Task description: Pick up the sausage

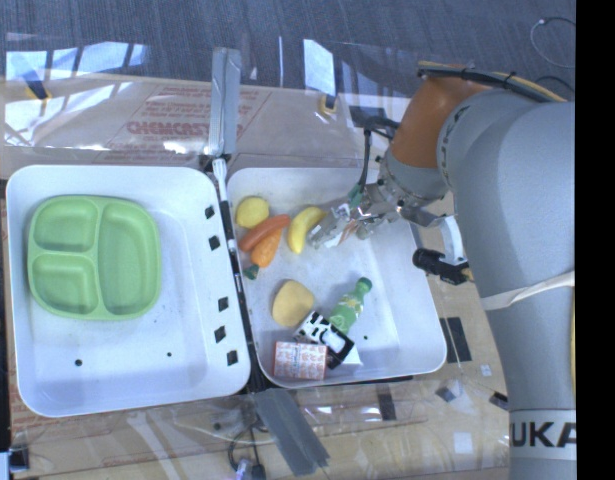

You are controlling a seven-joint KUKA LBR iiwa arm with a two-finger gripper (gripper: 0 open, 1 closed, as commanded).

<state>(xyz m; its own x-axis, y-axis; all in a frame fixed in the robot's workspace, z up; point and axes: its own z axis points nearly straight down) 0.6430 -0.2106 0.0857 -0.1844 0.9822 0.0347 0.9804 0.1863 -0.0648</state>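
Observation:
My gripper (pixel 334 230) is low in the right bin (pixel 412 308), just right of a yellow banana (pixel 305 228). A small reddish-brown piece (pixel 365 226) shows against the gripper body. It may be the sausage, but it is too small and too hidden to be sure. I cannot make out whether the gripper holds anything. The grey arm with its orange band (pixel 427 118) reaches in from the right and covers the bin's right edge.
The right bin also holds a lemon (pixel 252 211), a carrot (pixel 265 239), a yellow potato-like lump (pixel 293 302), a green bottle (pixel 350 306), a black-and-white item (pixel 323 332) and a pink box (pixel 300 360). The left bin (pixel 107 368) holds a green divided plate (pixel 93 256).

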